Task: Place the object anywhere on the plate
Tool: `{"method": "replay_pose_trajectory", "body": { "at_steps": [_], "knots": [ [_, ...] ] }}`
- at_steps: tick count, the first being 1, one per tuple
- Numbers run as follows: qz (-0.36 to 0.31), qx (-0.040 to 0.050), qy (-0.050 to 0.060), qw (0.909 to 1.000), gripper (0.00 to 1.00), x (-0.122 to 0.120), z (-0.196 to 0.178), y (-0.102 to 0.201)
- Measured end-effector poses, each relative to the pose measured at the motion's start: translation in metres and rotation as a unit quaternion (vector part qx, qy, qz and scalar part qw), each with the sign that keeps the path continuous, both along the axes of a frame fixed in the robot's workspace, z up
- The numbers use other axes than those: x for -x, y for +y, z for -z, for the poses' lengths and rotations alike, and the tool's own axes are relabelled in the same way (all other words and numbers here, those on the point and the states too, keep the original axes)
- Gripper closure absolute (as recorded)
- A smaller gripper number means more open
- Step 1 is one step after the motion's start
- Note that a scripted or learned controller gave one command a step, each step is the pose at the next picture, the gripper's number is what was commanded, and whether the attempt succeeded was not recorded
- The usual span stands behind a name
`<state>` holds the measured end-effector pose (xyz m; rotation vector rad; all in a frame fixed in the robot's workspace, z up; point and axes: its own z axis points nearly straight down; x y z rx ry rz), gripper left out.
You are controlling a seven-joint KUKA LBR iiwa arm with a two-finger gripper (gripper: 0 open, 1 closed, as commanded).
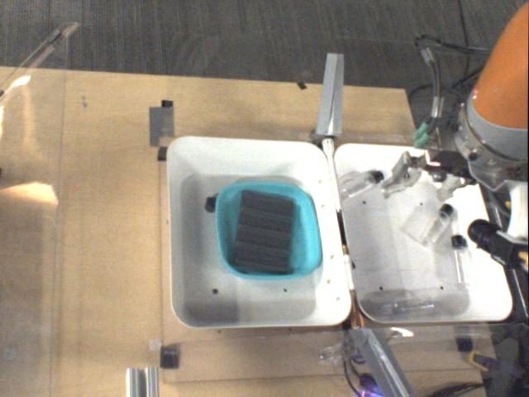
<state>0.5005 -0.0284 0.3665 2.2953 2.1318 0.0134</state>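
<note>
In the left white bin (186, 222), the dark ridged block (263, 231) lies on the teal plate (309, 230), well apart from the gripper (426, 168).

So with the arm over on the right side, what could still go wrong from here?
1. The dark grey ribbed block already covers most of the square teal plate in the left white bin, so a careless pass could knock it off.
2. Clear plastic pieces in the right white bin are hard to see against the white, so the gripper above them might misjudge or snag them.
</note>
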Motion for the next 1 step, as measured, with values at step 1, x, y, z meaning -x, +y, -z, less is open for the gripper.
{"method": "replay_pose_trajectory", "body": {
  "at_steps": [1],
  "knots": [
    [0.091,0.0001,0.000,0.9958,0.00,0.0115,-0.0490,-0.0469]
  ]
}}
